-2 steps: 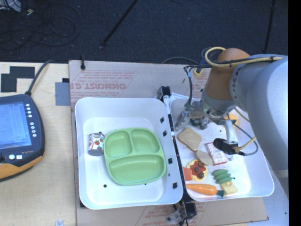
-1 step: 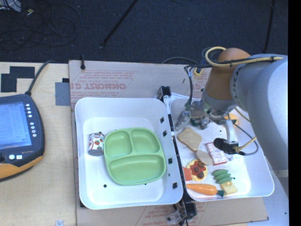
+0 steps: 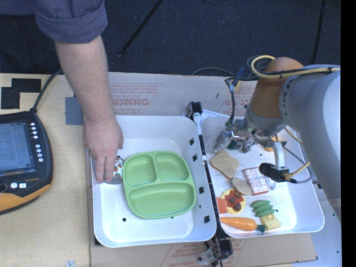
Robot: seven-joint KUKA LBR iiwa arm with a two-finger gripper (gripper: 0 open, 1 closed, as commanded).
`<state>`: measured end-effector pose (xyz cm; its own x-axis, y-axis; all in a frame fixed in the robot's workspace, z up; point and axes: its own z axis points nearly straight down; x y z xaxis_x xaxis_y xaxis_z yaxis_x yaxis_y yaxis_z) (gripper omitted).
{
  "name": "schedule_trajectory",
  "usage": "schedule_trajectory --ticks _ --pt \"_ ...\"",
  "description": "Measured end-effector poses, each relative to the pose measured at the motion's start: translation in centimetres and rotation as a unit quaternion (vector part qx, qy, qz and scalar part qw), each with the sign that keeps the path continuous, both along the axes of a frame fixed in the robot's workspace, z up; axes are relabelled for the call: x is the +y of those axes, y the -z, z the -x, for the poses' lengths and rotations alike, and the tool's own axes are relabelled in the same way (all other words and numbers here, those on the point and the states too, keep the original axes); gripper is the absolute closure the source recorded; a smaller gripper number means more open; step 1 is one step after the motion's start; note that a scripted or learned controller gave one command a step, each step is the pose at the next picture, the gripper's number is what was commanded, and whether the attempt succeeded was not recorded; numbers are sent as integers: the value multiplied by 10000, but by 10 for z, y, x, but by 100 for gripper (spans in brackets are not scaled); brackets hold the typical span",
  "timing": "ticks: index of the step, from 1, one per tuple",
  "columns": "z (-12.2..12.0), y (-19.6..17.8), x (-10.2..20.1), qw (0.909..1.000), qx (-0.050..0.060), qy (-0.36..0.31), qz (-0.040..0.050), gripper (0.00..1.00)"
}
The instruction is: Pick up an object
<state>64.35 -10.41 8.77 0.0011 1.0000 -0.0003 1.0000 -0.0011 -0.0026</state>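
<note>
Claw [image 3: 236, 141] hovers over right bin [image 3: 311, 218], just above bread slice [image 3: 225, 163]

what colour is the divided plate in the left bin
Light green; the divided plate shows in the camera view.

Beneath my two bins the cardboard sheet [image 3: 146, 96] bears red printing, seen upside down and too blurred for me to read; the pendant's screen [image 3: 15, 146] text is likewise illegible.
</note>
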Motion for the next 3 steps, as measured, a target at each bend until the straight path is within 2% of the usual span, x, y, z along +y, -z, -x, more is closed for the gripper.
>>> schedule_trajectory --ticks 1,2,3 --pt "-1 -59 23 10000 -23 -16 -7 0" --pt "73 -1 21 10000 58 4 -15 0" --pt "1 1 21 10000 39 -5 -14 0"
